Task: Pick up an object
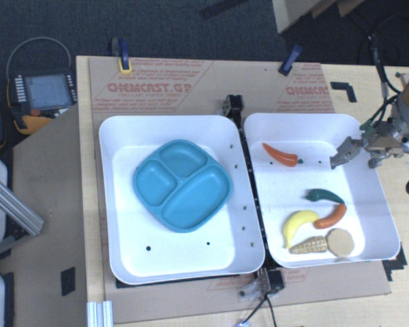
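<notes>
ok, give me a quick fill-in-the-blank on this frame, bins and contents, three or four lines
1. The blue divided plate lies in the ____ bin as the camera sees it.
2. The plate has ____ compartments.
3. The yellow banana lies in the same bin as the ____ chili pepper.
4. The gripper hovers over the right bin's ____ edge in the image, near the orange-red pepper.

Missing words: left; three; green; upper

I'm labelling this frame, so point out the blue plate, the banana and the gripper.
Blue plate (pixel 183 193): camera view, on its largest compartment.
Banana (pixel 297 225): camera view, on its middle.
Gripper (pixel 343 155): camera view, at its fingertips.
</notes>
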